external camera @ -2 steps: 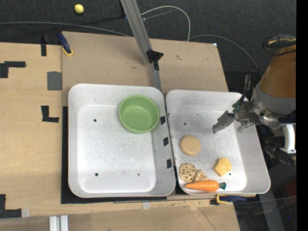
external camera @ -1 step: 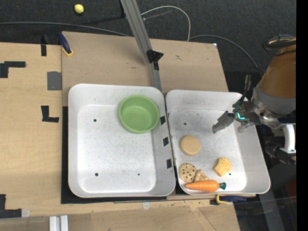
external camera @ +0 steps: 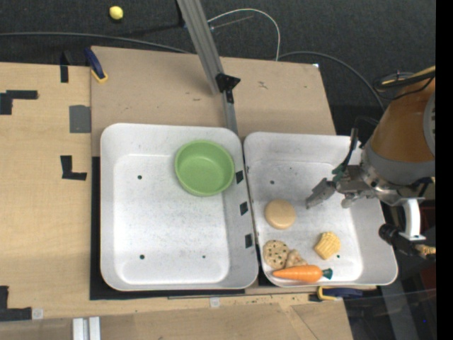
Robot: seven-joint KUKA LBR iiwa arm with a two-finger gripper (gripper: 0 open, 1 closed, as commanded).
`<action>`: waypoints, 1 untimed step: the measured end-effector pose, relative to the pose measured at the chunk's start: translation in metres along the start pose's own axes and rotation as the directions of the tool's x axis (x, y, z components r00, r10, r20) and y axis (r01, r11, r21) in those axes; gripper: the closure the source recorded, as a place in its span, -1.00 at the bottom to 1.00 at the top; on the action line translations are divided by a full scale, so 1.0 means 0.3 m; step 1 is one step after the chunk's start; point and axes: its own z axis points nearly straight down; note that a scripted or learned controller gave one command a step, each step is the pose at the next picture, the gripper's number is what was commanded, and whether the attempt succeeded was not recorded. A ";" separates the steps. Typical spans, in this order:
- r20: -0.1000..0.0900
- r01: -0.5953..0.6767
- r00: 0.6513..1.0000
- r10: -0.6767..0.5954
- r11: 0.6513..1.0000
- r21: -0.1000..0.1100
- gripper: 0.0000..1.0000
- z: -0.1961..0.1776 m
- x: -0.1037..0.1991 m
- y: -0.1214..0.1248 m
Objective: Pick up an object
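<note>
Orange carrot (external camera: pixel 299 274) at the lower edge of the right bin (external camera: pixel 297 151), cookie (external camera: pixel 274 251) and corn piece (external camera: pixel 326 245) just above, tan round bun (external camera: pixel 280 214) mid-bin, gripper (external camera: pixel 327 195) right of it with fingers spread wide, holding nothing, green bowl (external camera: pixel 204 167) in the left bin (external camera: pixel 127 144) toward frame centre.

On my table (external camera: pixel 163 91) I see two white bins: the left bin (external camera: pixel 113 211) and the right bin (external camera: pixel 368 261). A grey metal pole (external camera: pixel 202 37) slants in from above. A small yellow ball (external camera: pixel 116 12) lies on the dark floor (external camera: pixel 340 20) beyond, near black cables (external camera: pixel 71 37).
</note>
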 end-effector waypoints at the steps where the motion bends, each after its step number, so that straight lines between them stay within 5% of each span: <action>1: -0.001 0.001 1.000 -0.001 1.000 0.000 -1.00 0.155 0.007 0.020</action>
